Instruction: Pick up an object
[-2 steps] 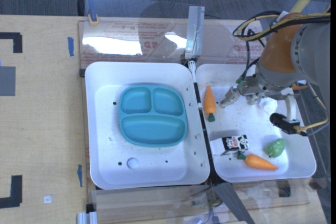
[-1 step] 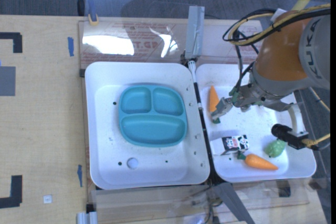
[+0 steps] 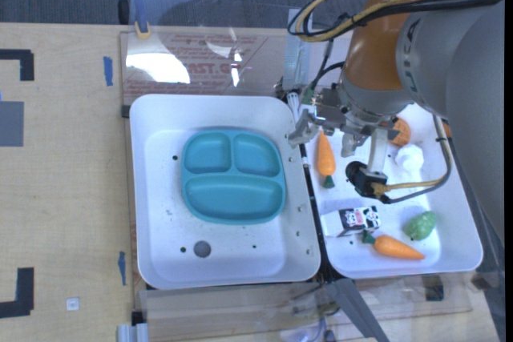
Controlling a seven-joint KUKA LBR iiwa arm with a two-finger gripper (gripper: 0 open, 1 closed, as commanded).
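Gripper [image 3: 346, 142] hangs over right bin [image 3: 461, 252] beside upright carrot [image 3: 325, 156], prob. your pick target; can't tell grip state, view too cluttered.

Left bin and bench

A teal divided plate [image 3: 233, 175] sits in the left white bin [image 3: 152, 132]; clear plastic sheet [image 3: 196, 60] lies behind it.

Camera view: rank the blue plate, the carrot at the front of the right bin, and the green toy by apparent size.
1. Blue plate, largest by far.
2. Carrot.
3. Green toy, only slightly smaller than the carrot; close call.
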